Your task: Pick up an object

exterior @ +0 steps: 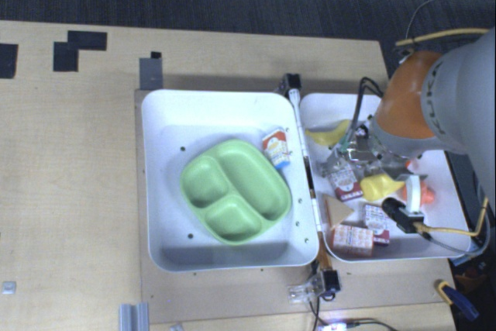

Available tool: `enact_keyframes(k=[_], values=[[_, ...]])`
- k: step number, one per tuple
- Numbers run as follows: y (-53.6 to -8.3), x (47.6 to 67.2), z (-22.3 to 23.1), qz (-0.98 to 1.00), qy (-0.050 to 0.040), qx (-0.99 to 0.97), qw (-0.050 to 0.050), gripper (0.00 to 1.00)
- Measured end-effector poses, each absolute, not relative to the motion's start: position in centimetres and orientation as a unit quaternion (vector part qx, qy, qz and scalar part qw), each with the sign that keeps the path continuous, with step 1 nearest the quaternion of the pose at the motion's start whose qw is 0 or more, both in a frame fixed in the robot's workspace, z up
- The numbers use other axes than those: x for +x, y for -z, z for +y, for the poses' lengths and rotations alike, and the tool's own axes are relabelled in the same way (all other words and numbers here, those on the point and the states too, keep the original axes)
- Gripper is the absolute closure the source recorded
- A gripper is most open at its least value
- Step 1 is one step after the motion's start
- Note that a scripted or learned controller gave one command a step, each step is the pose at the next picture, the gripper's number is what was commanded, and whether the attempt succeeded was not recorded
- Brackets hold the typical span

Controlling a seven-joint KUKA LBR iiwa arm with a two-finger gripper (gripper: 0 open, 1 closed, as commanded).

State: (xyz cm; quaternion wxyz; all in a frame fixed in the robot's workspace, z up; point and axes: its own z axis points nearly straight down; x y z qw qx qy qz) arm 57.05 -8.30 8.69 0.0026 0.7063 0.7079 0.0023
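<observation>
Gripper (346, 156) is positioned low in right bin (453, 198), among packets by yellow item (381, 186); finger state can't be determined; green tray (235, 190) is located in left bin (167, 167)

Grey arm (457, 97) reaching in from right, gripper (349, 155) lowered

Legible text: none. Printed packaging present, wording too small and blurred to read:
- small carton (277, 147), red, white and blue print, just beside the green divided plate (235, 189), at its upper right edge;
- red-and-white box (351, 239), right of the plate in the neighbouring bin;
- red-and-white packet (345, 186), above that box.
Black square marks (77, 49) on the surface, far upper left of the plate, carry no characters.
</observation>
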Motion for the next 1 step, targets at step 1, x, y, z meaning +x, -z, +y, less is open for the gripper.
enact_keyframes(k=[1], values=[[-9.87,57.27,-8.23,0.709,-0.0045,0.706,0.004,1.0]])
